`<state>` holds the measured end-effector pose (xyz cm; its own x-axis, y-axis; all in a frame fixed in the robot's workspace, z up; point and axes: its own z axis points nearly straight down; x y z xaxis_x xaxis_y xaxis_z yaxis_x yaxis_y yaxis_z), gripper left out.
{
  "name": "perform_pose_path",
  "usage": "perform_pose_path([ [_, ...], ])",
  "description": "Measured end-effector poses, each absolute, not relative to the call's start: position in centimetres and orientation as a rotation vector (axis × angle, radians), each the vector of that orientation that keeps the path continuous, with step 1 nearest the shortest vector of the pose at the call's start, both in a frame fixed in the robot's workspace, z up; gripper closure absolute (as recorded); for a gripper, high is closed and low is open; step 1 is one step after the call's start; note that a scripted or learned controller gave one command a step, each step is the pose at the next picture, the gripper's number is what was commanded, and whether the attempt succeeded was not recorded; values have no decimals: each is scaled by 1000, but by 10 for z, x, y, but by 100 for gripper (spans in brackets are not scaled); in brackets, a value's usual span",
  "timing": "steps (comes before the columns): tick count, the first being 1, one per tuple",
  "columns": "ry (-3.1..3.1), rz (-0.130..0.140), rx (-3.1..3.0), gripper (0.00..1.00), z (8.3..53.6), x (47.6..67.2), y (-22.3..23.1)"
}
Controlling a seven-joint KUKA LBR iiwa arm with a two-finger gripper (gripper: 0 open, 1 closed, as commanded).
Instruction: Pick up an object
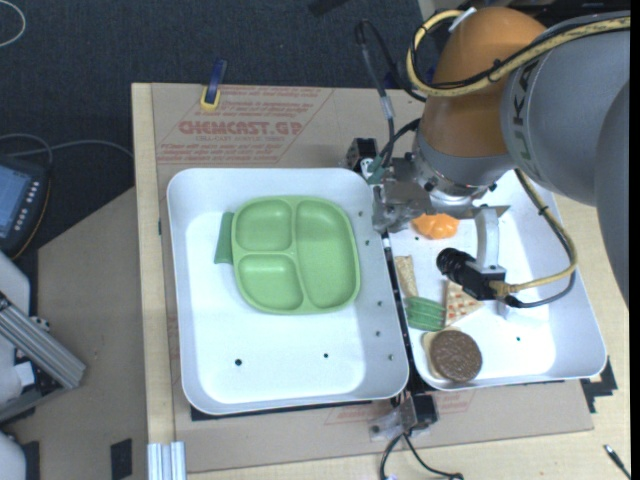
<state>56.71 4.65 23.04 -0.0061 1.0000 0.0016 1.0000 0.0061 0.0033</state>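
1. The grey arm with an orange band (480, 43) is seen reaching in from the right over the right shallow white bin (560, 353).
2. The gripper (390, 208) is found low at that bin's far left corner, close to the wall shared with the left shallow white bin (185, 268); whether it is clenched or released cannot be told, and nothing can be seen grasped in it.
3. A small rounded orange piece (435, 226) is seen just beside the gripper, on its right.
4. Nearer the camera in the right bin are laid a pale beige strip (405, 272), a flat dark green piece (424, 314), a speckled tan triangular piece (460, 306) and a round brown disc (455, 354).
5. A light green divided plastic plate (296, 253) is set in the left bin.
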Motion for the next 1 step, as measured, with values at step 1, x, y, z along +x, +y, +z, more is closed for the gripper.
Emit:
perform_pose_path([
  [1,2225,-3,2221,100,214,570,69],
])
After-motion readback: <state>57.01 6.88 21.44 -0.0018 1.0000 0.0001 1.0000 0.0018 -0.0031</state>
